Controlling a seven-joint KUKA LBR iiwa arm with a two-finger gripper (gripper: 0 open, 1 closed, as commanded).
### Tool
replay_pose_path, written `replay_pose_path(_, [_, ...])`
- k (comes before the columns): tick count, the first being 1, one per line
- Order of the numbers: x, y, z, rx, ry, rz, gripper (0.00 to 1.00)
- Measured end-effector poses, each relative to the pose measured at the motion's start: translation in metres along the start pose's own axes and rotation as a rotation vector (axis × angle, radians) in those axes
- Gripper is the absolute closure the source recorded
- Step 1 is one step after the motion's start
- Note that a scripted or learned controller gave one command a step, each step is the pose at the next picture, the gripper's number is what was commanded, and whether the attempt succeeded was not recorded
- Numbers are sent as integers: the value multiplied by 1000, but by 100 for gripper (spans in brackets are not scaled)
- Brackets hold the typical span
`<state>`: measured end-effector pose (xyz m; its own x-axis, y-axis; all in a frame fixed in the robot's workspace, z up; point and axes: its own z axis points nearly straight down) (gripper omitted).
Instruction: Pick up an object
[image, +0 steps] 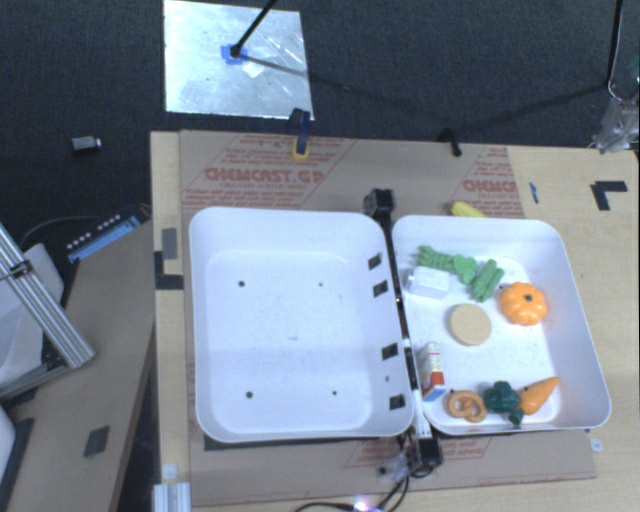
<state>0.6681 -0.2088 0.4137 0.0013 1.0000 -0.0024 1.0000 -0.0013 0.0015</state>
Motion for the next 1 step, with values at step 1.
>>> replay_pose_path(1, [25,1,7,-1,2,-6,100])
